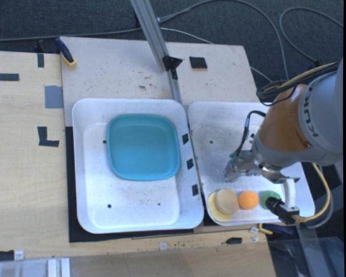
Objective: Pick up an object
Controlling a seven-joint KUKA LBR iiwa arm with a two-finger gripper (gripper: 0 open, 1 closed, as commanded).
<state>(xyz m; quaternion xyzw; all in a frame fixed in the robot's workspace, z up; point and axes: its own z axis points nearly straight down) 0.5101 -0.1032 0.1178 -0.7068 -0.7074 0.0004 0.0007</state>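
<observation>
While arm hangs low over right bin (219, 123), gripper (237, 169) sits above bare floor near bin's middle; cannot tell its state. Orange ball (248, 200) lies at near edge, just beside beige round object (225, 201) on yellow dish (214, 212); green object (269, 199) right of it. Ball looks light, smooth, prone to rolling: pinch across widest part. Left bin (92, 212) bears turquoise plate (143, 147).

Part of a dark printed letter, seemingly a "K", shows on the grey arm housing (328, 117) above and to the right of the end effector (235, 169), cut off and not legible as a full word.
</observation>
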